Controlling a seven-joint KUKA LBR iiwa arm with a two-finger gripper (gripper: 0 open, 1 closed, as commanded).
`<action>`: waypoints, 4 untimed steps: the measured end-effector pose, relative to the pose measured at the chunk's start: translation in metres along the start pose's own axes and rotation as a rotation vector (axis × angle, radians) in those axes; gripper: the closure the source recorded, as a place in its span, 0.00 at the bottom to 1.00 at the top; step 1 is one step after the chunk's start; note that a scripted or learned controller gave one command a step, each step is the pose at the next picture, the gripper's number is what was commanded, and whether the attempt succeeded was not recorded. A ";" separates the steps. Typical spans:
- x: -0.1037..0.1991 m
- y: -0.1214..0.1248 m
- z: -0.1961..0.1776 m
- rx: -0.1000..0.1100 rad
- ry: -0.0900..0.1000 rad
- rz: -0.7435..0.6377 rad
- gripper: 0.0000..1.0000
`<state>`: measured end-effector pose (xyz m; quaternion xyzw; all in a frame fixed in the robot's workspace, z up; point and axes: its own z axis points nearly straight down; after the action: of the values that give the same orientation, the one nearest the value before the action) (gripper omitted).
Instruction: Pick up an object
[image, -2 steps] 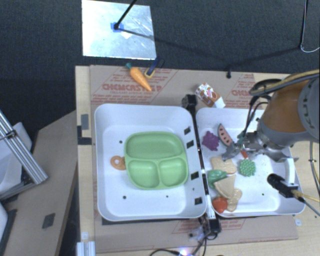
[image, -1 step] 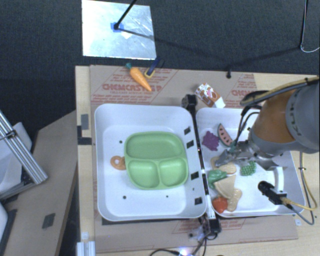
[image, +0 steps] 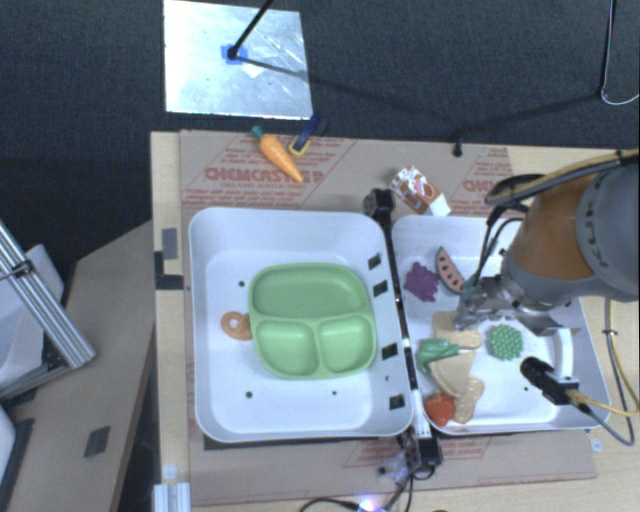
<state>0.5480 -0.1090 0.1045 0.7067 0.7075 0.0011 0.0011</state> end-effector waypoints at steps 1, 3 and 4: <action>-0.005 0.000 -0.044 -0.002 -0.001 0.001 1.00; -0.004 0.003 -0.122 -0.003 -0.001 -0.003 1.00; 0.053 0.014 -0.129 0.000 0.002 -0.009 1.00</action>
<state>0.5617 -0.0559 0.2337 0.7033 0.7109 0.0017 0.0004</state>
